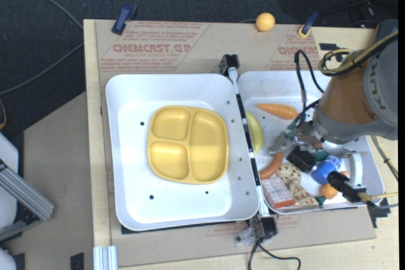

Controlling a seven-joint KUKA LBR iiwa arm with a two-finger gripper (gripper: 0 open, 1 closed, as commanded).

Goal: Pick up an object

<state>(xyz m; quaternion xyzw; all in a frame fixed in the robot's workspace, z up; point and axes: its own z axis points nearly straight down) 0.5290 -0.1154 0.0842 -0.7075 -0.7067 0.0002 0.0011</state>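
The right bin [272, 85] holds several small items: an orange carrot [278, 110] at the back, a yellow banana-like piece [254, 129] against the left wall, a red sausage [271, 165], a spotted cracker-like block [291, 177], a red-and-white packet [276, 190], a blue object [327, 169] and a small orange piece [329, 191]. My gripper [286, 142] hangs low in this bin, just right of the yellow piece, in front of the carrot and above the sausage. Nothing is visibly held. The arm's wrist [345, 107] covers the bin's right part.
The left bin [126, 136] carries a yellow three-compartment plate [188, 143] at its middle. An orange ball [265, 21] lies on the bench behind the bins. Blue clamps [123, 19] sit at the bench's back edge. Cables [329, 63] loop near the arm.
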